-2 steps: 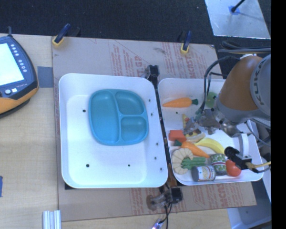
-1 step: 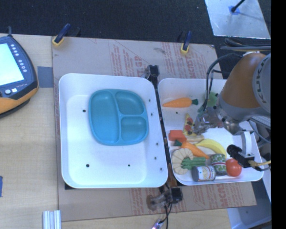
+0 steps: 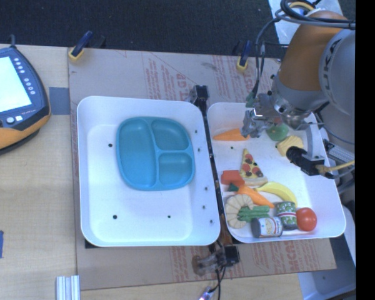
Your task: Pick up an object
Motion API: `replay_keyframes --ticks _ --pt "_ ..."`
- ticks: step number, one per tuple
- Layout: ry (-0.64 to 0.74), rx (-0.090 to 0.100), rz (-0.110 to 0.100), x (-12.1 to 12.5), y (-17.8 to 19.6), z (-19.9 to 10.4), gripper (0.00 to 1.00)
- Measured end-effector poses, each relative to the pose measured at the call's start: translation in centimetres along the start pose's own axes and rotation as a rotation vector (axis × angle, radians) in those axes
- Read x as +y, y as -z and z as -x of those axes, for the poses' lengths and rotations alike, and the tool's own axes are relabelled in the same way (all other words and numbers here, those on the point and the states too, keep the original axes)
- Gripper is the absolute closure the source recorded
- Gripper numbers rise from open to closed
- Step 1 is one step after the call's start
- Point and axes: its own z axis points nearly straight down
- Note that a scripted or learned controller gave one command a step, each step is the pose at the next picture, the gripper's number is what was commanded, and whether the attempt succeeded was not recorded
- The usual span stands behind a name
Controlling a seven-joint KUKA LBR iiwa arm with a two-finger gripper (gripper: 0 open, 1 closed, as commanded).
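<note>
Gripper (image 3: 255, 125) hung low over the far part of the right bin (image 3: 334, 220), reaching in from the right beneath the grey arm (image 3: 337, 61) and its orange band (image 3: 306, 49); whether it was spread or pressed together could not be told, and nothing showed between its tips.

At the near edge of that bin stood a can (image 3: 266, 227), a jar (image 3: 287, 217) just right of it and a tomato (image 3: 306, 219) at the near right; a round cracker-like piece (image 3: 235, 208) lay left of the can; a carrot (image 3: 256, 196) and a banana (image 3: 280, 191) lay just beyond, touching; a red piece (image 3: 232, 177) sat near the left wall; a pizza slice (image 3: 251, 166) lay mid-bin; farther still, an orange wedge (image 3: 230, 135) lay just left of the gripper, close to it; a green piece (image 3: 278, 131) and a yellow one (image 3: 289, 144) lay just right of it.

Left bin (image 3: 94, 217) held a blue divided plate (image 3: 155, 152), lying flat toward its far side; a tablet (image 3: 11, 95) rested on the bench at the far left; two clamps (image 3: 80, 47) gripped the far edge of the board.
</note>
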Motion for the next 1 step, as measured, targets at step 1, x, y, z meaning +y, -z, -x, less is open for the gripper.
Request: replay_keyframes --ticks 1 --pt "0.000 0.000 -0.001 -0.04 -0.05 0.05 0.00"
